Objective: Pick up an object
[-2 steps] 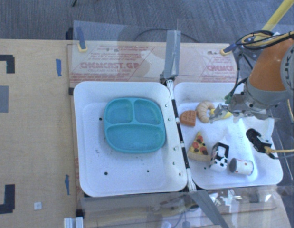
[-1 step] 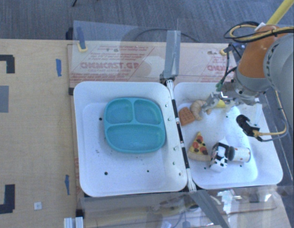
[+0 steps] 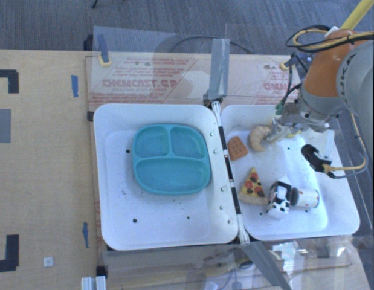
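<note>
My gripper [image 3: 276, 130] is low over the back of the right bin [image 3: 341, 222], its tip right against the right side of a tan croissant [image 3: 257, 138]. I cannot make out whether it has hold of the croissant. An orange-brown waffle piece [image 3: 237, 148] lies just left of the croissant, by the bin's left wall. Toward the front lie a pizza slice [image 3: 253, 187], a black-and-white cow toy [image 3: 279, 199] and a small white cup [image 3: 306, 197] on its side.
A teal divided plate [image 3: 171, 159] sits in the left bin [image 3: 114, 222]. A black part with a yellow cable [image 3: 319, 162] hangs over the right bin's right half. The divider between the bins [image 3: 226, 162] runs close to the waffle piece.
</note>
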